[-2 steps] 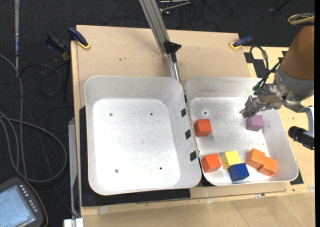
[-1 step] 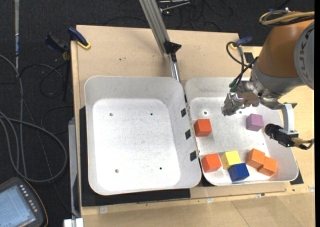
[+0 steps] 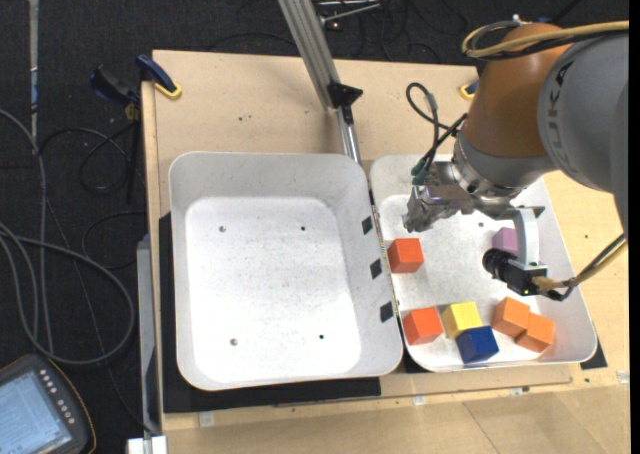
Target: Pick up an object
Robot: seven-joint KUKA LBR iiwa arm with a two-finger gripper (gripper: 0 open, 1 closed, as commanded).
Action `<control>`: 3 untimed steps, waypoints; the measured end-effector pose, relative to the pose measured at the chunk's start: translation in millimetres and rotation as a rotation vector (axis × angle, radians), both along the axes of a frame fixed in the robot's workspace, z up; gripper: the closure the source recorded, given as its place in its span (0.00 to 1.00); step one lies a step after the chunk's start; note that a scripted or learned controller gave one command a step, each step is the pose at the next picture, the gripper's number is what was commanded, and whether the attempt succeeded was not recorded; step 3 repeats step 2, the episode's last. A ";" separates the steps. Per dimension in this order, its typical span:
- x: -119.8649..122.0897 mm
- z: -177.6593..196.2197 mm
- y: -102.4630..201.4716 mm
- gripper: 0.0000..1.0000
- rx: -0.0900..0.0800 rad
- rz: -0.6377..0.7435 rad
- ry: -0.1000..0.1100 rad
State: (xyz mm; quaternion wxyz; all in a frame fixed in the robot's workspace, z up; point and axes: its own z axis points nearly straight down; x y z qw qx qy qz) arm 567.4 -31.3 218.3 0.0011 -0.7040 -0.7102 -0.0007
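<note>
Blocks sit along the near edge of the right bin (image 3: 570, 352): an orange block (image 3: 423, 324), a yellow block (image 3: 462, 317), a blue block (image 3: 478, 344) and two more orange ones (image 3: 525, 324). Another orange cube (image 3: 405, 255) lies apart, just below the gripper (image 3: 418, 214), which hangs over it; whether it is apart or together, I cannot tell. Nothing looks lifted, so the pick seems not yet done. Beside it, the left bin (image 3: 190, 242) rests on the desk (image 3: 240, 102).

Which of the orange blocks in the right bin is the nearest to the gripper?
The orange block lying alone in the right bin's middle, just below the gripper. The other orange blocks sit farther off, along the front edge.
</note>
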 end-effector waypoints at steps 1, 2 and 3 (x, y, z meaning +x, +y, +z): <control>-7.2 7.2 47.4 1.00 0.000 0.000 -0.001; -4.3 19.2 95.6 1.00 -0.001 -0.001 -0.002; -4.3 19.2 95.6 1.00 -0.001 -0.001 -0.002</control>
